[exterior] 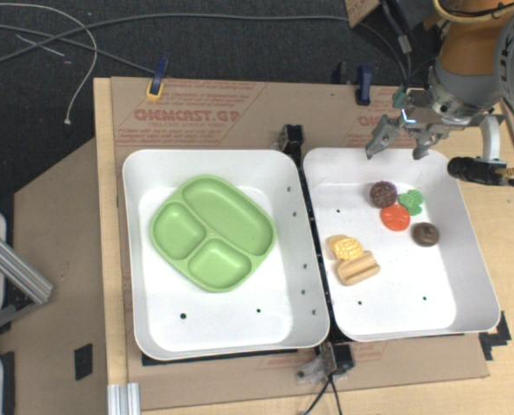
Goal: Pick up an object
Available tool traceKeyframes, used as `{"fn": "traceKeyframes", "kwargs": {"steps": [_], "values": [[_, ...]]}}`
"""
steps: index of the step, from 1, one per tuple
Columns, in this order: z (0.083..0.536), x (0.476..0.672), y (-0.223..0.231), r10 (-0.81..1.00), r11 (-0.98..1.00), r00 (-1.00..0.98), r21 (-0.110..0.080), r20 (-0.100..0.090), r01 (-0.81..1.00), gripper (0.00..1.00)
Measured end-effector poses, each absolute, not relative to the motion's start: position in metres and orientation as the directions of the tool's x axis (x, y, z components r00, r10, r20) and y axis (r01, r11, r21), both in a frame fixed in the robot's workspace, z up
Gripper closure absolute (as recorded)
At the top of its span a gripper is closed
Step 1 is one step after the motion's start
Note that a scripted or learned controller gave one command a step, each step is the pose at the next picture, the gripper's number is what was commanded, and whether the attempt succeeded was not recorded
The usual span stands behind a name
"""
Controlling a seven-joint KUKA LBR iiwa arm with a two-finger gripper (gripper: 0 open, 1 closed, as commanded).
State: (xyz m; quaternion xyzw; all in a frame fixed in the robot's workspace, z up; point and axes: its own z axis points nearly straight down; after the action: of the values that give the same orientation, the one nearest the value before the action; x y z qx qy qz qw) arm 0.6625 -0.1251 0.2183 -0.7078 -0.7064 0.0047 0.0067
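Observation:
My gripper hangs open above the far edge of the right bin, with nothing between its fingers. Below it in that bin lie a dark maroon round piece, a green leafy piece, a red tomato-like piece and a brown doughnut. Nearer the bin's left side sit a yellow corn piece and a tan bread-like piece, touching each other.
The left bin holds a green three-compartment plate. A black clip sits at the far end of the seam between the bins. Blue clamps hold the cardboard base at the back.

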Motion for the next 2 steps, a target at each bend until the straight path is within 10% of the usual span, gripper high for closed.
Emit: {"fn": "traceKeyframes", "kwargs": {"steps": [2], "values": [[0.185,0.663,-0.121,1.0,0.001,-0.001,-0.005,0.001,1.0,0.0]]}}
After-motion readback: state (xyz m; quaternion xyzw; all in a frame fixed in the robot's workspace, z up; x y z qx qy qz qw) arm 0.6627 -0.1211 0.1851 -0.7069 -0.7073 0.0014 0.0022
